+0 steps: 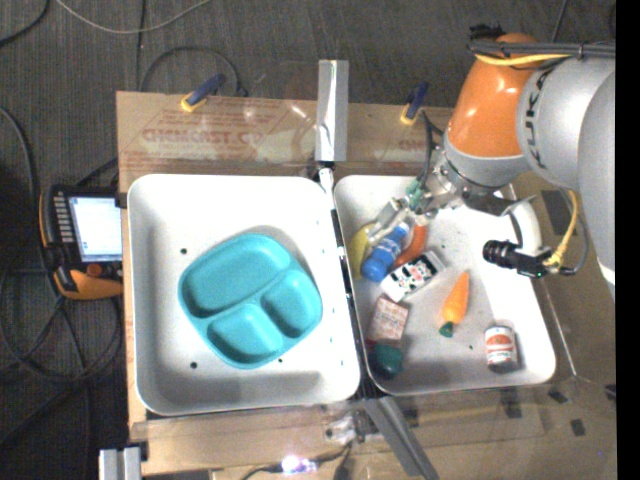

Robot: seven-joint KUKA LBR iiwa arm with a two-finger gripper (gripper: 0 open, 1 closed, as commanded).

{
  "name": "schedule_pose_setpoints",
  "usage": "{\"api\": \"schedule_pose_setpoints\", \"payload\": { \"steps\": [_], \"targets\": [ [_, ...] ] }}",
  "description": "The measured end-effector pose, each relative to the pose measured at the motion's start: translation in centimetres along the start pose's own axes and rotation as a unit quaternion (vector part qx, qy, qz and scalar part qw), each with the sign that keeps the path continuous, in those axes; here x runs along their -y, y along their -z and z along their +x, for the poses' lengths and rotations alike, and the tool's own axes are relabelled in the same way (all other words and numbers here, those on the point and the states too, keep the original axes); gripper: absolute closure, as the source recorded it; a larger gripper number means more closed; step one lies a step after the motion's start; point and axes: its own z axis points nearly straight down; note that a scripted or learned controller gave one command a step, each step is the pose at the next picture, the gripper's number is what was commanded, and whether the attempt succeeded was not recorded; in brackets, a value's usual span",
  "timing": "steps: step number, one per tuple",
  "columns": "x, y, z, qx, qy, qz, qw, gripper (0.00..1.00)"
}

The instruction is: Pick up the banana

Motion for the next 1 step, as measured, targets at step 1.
{"api": "schedule_pose_setpoints", "payload": {
  "steps": [1],
  "targets": [
    [-0.07, 0.83, 0.15, -0.001, 0.001, 0.000, 1.0000, 1.00]
  ]
}}
